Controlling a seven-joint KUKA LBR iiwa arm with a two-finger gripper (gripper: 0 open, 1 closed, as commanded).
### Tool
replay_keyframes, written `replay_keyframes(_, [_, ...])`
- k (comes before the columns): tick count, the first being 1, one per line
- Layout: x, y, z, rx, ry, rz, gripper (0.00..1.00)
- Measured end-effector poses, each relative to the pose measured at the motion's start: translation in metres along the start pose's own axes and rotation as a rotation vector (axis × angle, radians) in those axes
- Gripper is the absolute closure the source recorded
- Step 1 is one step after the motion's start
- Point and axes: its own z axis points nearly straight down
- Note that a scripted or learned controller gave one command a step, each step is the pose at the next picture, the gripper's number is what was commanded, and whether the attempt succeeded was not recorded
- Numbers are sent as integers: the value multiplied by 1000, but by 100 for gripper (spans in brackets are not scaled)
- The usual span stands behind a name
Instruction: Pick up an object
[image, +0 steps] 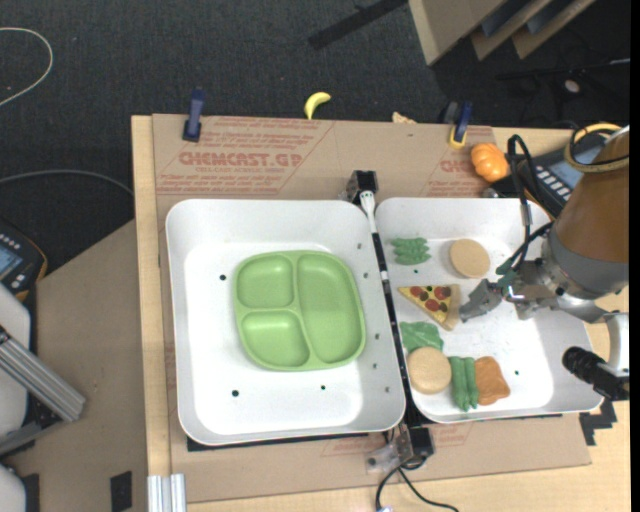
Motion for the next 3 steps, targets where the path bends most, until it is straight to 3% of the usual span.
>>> replay_keyframes(1, [15,-21,102,-3,3,2,0])
replay_keyframes(2, [14,-19,87,-11,-1,1,100])
replay_keyframes(3, [46,-19,-68,-20,-1,-6,100])
